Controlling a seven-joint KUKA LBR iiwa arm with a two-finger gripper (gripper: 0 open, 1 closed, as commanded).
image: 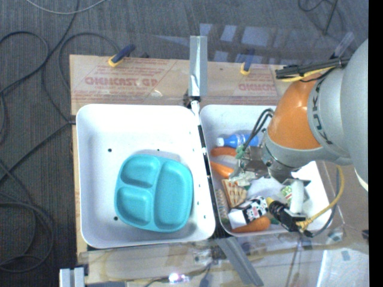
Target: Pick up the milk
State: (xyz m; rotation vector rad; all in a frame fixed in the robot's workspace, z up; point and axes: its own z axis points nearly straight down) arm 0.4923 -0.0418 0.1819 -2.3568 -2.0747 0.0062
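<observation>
So, biggest thing first: the grey arm with its orange band reaches in from the right and hangs over the right bin, covering a good chunk of it. On the bench next to it, the left bin has just a teal divided plate sitting in it. The right bin is the messy one: a blue-capped bottle, a couple of orange carrot-looking things, a waffle-ish snack, and the milk, a small black-and-white cow-print carton.

The milk lies on its side near the front edge of the right bin, resting against an orange piece just below it. Its long axis runs roughly left-right with a slight tilt, the right end sitting higher in the picture. Can't tell which end is the top.

The hand sits above the snack, near the milk but apart from it, and honestly I can't tell its state from this angle. So my guess: nothing picked yet, the whole grab and lift is left.
</observation>
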